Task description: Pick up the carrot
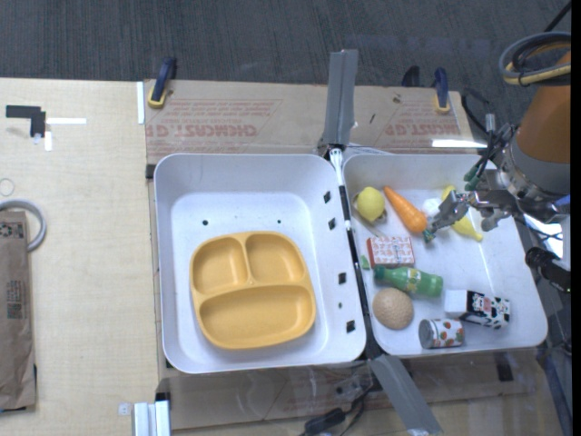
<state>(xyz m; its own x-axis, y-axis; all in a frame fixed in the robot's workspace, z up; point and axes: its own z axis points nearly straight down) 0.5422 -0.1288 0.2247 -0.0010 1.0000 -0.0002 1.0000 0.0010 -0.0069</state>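
Observation:
The orange carrot (406, 209) lies slantwise in the upper middle of the right bin (508, 271), just right of a yellow lemon (369, 204). My gripper (463, 222) hangs low over the bin's upper right, to the right of the carrot. Its left finger (443, 216) ends close to the carrot's lower right tip. The fingers stand open. A yellow banana (468, 229) lies under the gap between them, and I see nothing gripped.
The right bin also holds a red-and-white box (390, 249), a green bottle (410, 280), a brown round fruit (393, 308), a small can (442, 333) and a cow-print carton (488, 308). A yellow divided plate (252, 289) sits in the left bin (172, 243).

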